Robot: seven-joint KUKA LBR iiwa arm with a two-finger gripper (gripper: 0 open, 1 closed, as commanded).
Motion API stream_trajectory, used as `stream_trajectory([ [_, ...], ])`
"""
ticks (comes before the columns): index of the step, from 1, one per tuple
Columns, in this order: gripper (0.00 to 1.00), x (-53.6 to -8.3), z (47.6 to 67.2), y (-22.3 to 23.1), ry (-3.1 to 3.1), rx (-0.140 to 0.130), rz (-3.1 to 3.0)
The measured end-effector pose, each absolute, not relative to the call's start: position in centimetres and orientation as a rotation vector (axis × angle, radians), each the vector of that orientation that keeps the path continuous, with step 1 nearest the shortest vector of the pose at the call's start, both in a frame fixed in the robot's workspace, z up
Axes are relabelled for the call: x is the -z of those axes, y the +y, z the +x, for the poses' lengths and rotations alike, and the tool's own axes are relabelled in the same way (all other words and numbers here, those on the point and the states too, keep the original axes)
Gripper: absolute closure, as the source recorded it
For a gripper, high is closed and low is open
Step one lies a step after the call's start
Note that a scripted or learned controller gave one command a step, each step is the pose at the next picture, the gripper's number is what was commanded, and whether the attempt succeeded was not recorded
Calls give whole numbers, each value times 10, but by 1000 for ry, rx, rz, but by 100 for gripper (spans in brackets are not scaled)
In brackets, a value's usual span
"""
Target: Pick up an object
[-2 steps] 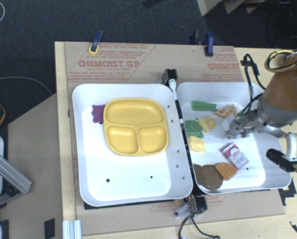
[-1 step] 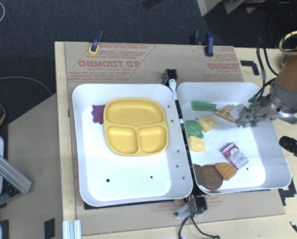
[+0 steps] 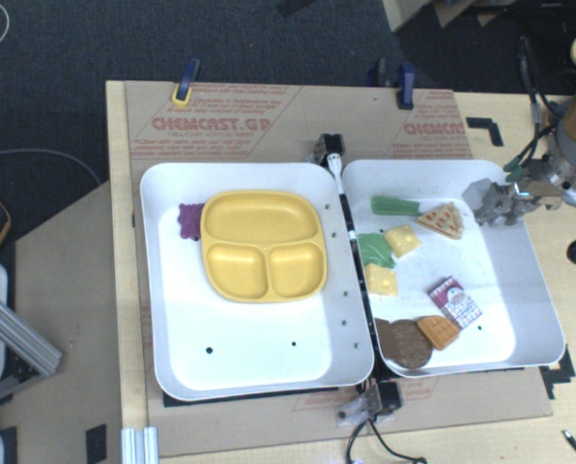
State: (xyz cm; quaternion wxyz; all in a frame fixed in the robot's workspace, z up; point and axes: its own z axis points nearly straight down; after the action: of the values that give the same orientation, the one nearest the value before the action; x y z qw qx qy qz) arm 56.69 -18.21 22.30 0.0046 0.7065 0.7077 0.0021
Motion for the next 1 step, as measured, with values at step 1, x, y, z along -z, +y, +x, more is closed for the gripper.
stream_trajectory([
  [1,100,-225,568,-182,2220,-2,2218],
])
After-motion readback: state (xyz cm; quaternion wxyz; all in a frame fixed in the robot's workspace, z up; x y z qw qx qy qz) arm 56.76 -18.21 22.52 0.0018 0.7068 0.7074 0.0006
